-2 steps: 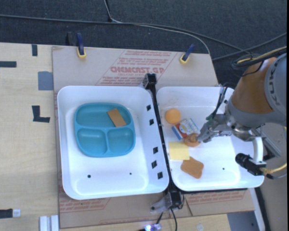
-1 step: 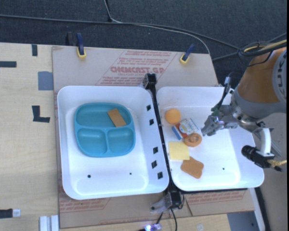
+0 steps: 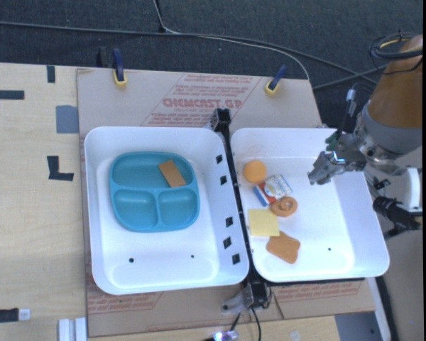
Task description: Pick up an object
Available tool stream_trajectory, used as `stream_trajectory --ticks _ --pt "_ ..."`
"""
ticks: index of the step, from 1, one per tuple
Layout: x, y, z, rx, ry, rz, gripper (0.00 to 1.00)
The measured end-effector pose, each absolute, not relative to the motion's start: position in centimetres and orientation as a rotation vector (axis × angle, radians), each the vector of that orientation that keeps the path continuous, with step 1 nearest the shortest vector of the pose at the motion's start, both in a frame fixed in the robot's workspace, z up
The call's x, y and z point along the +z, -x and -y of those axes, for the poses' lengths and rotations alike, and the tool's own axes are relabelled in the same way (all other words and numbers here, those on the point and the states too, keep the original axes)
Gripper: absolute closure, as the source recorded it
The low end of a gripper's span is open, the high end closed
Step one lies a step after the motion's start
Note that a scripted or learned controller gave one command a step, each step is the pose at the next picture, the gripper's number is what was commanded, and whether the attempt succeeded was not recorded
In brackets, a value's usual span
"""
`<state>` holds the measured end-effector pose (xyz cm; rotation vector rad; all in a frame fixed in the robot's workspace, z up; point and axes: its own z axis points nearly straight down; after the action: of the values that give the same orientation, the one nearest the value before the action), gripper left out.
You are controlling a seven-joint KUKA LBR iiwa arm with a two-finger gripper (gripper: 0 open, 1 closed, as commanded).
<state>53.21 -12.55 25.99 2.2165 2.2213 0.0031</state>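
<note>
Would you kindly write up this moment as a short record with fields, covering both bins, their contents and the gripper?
left bin: holds a blue divided plate
on plate: tan slice in the upper right compartment
right bin: orange ball, small packet, donut, yellow square, brown toast piece
item layout: clustered along the right bin's left side
gripper: above the right bin's upper right part, nothing seen held

Likely a robotics lab: clamped cardboard [image 3: 199, 101], taped bench [image 3: 28, 141], loose cables [image 3: 220, 38].

Arm [image 3: 394, 98] over right bin [image 3: 355, 254]; blue tray [image 3: 138, 204] in left bin [image 3: 99, 190].
</note>
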Motion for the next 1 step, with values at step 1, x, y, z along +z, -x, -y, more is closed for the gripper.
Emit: stream_trajectory --ticks 1 --pt "25.27 -53.85 7.67 0.000 -2.216 -2.229 1.00"
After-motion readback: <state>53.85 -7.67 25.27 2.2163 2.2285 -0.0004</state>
